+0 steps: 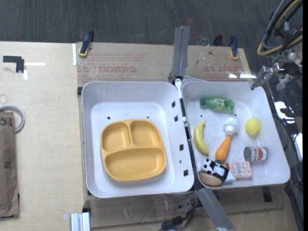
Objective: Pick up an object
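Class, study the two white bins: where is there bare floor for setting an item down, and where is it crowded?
Left bin: bare floor rings the yellow divided plate, widest along the far edge. Right bin: free patches lie in the far right corner beyond the lemon and left of the green bottle. Its near half is crowded: banana, carrot, can, carton.

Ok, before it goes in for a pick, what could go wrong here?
The carrot touches the white item at its top, so a grasp could catch both. The can and the cracker packet sit near the right bin's wall, which may block a finger. The round lemon could roll away.
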Robot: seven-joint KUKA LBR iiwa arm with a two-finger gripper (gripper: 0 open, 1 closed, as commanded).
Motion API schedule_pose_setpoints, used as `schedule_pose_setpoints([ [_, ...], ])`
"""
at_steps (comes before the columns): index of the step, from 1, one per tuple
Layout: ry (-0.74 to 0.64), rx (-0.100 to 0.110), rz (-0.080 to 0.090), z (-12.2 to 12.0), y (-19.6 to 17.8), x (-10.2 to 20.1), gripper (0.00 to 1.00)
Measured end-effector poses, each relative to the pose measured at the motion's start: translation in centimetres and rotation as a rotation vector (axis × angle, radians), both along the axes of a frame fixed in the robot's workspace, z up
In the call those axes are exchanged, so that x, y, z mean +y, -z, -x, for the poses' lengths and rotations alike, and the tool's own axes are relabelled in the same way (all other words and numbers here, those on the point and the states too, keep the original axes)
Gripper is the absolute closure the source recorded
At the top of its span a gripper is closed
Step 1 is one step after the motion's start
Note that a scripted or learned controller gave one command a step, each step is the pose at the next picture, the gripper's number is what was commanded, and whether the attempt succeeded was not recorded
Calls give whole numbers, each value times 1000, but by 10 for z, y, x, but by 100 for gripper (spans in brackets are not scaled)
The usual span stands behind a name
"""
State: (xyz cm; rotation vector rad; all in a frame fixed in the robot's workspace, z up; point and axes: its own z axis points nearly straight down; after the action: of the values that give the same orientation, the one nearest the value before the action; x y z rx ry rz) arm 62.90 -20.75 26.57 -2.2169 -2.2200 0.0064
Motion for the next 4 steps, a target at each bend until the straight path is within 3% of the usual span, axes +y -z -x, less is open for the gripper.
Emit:
schedule_pose_setpoints([
  [1, -83, -2, 2, -31, -39, 47, 0],
  [2, 89, 2, 2, -31, 3, 71, 0],
  [3, 132, 2, 1, 26, 122, 51, 0],
  [4, 102, 0, 0, 106, 178, 60, 0],
])
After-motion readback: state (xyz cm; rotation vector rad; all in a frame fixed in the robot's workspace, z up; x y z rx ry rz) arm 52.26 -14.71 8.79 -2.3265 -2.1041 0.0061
